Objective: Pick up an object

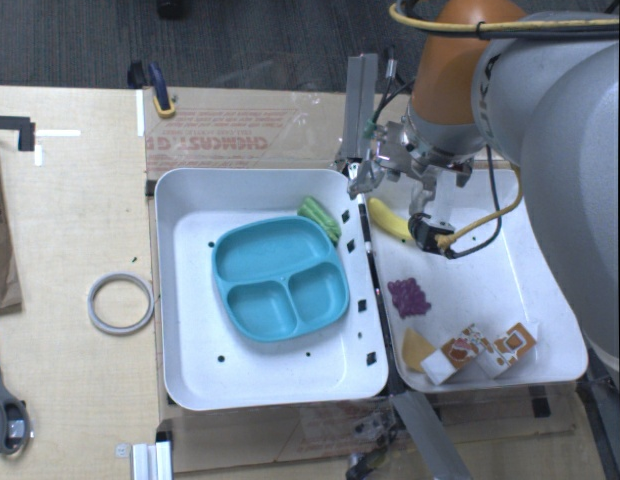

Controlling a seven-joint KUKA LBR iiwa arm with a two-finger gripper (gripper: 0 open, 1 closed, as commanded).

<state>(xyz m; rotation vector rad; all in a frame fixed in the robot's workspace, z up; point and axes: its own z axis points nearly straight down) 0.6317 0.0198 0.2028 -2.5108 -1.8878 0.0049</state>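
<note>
My gripper (359, 179) hangs over the far end of the divider between the two bins, just above and left of a yellow banana (389, 221). The banana lies at the far left of the right bin (538, 268). Also in that bin are a purple bunch of grapes (408, 296), a yellow cheese wedge (418, 347) and two small orange-and-white cartons (468, 349). The left bin (171, 298) holds a blue divided plate (280, 278) with a green vegetable piece (320, 218) at its far right corner. Nothing shows held in the gripper.
The grey arm with its orange band (468, 28) covers the right bin's far right side. A cable loop (437, 236) dangles beside the banana. On the bench to the left lie a tape ring (121, 302), scissors (5, 423) and a brown bag (2, 238).
</note>
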